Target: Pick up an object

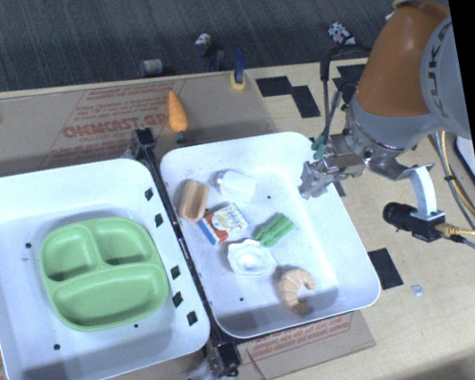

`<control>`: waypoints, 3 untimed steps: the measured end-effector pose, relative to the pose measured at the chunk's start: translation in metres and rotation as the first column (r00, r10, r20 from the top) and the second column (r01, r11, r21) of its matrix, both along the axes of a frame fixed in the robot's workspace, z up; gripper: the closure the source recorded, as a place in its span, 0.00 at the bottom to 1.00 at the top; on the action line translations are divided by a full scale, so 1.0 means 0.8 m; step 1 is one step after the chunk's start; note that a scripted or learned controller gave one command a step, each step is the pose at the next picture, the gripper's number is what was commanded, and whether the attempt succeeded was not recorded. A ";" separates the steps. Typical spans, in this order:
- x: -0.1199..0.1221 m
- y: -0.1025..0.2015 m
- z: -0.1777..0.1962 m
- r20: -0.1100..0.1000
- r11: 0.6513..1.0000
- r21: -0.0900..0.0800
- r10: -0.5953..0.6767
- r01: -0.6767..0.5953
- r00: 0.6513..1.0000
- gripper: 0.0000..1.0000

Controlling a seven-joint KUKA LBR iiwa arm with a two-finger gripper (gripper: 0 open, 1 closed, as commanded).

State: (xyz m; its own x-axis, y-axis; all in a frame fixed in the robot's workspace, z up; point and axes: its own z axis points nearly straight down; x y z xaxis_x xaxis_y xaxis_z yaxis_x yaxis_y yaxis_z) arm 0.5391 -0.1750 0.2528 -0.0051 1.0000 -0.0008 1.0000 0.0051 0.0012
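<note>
The gripper hangs over the right bin's right rim; whether its fingers are open or closed cannot be told. In that bin lie a bread roll, a packet, a white cup, a croissant and a green piece, long axis slanting toward the far right corner. A green tray fills the left bin.

Two white bins. One green divided tray, centre left. One carrot, top centre. Lower centre: one croissant, one bread roll, one green toy, one carton, two white pieces.
</note>
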 end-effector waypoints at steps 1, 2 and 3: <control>0.092 -0.028 -0.002 -0.001 1.000 0.001 0.001 -0.001 1.000 1.00; 0.147 -0.044 -0.029 -0.001 1.000 0.000 0.001 -0.001 1.000 1.00; 0.148 -0.044 -0.002 0.002 1.000 0.000 0.001 -0.001 1.000 1.00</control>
